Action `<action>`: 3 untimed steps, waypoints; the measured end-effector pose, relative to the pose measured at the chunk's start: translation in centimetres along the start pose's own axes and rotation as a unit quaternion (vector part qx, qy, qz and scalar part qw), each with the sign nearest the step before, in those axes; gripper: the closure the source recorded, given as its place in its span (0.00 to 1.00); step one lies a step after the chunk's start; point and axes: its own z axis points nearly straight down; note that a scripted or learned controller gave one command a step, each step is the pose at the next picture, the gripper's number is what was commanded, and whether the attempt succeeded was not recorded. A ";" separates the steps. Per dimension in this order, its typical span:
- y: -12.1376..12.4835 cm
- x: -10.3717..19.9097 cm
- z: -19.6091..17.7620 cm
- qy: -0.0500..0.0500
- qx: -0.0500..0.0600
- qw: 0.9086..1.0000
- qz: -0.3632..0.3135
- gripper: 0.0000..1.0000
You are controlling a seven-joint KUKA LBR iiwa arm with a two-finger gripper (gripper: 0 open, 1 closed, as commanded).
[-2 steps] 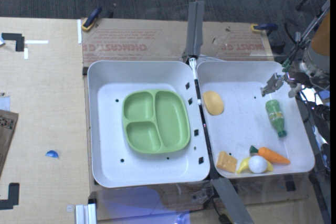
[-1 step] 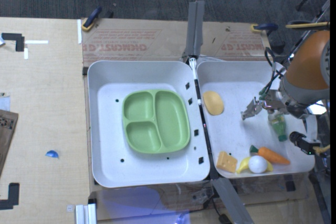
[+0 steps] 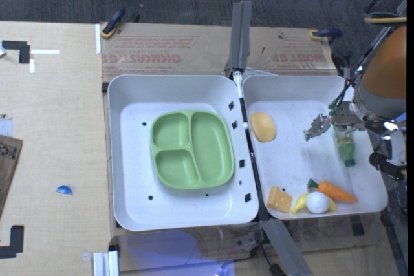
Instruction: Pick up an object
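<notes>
Where the frame begins at far left, a small blue object (image 3: 63,190) lies on the pale bench (image 3: 52,126). Left of centre, the left bin (image 3: 123,139) holds a green three-compartment plate (image 3: 193,149), lying flat. Right of the central divider, the right bin (image 3: 291,158) holds a tan, rounded potato-like item (image 3: 263,127) at its upper left. Along its lower edge sit a yellow wedge (image 3: 279,200), a white ball (image 3: 317,202) resting on a yellow piece (image 3: 302,204), and an orange carrot (image 3: 336,191). A green bottle (image 3: 347,149) lies toward the right wall. At mid-right, the gripper (image 3: 317,128) hangs above the bin floor; how far its pincer is open cannot be told, and nothing is visibly held.
</notes>
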 end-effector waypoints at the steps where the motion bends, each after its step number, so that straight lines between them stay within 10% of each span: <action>1: -7.7 0.4 3.4 0.006 -0.001 0.999 0.045 0.00; 2: -8.5 1.0 3.6 -0.004 -0.001 0.997 -0.071 0.00; 3: -8.5 1.0 2.7 -0.004 -0.002 0.998 -0.069 1.00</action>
